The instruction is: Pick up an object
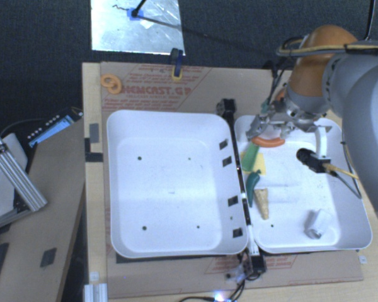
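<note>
The gripper (269, 129) hangs over an orange sausage (268, 141) (finger state unclear); yellow block (254, 163), green pepper (252, 180) and cone (263, 201) crowd beside.

The left bin (170, 181) offers a wide bare floor in the middle of the frame, open from above. The right bin (340, 228) is tighter: a sausage (269, 141), a yellow piece (254, 163), a green piece (252, 180) and a cone (263, 202) crowd its left wall, the arm (340, 74) covers its upper part, and a grey lump (313, 223) sits lower right. Bare floor lies between.
</note>
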